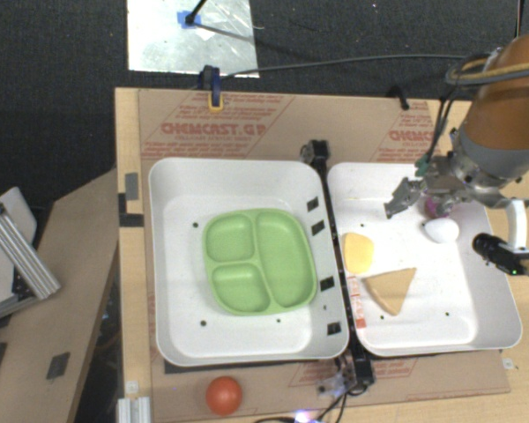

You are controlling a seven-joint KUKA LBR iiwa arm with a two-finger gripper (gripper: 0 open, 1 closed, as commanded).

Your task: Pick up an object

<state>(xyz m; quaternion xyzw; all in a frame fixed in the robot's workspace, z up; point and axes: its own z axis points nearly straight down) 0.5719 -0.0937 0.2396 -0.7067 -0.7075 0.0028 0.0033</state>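
Note:
The right bin (476,324) holds a yellow rounded piece (358,252), a tan wedge (393,288), a white egg-shaped object (441,230) and a small purple object (434,206). My gripper (426,196) hangs over the bin's far part, right above the purple object and just up-left of the white one. The purple object is partly hidden by the gripper. The view shows nothing lifted off the bin floor.
A green divided plate (259,261) lies in the left bin (176,201). A red ball (223,395) sits on the bench in front of the bins. A black divider with clips (331,236) runs between the bins. A black part of the arm (502,252) juts over the right bin's right side.

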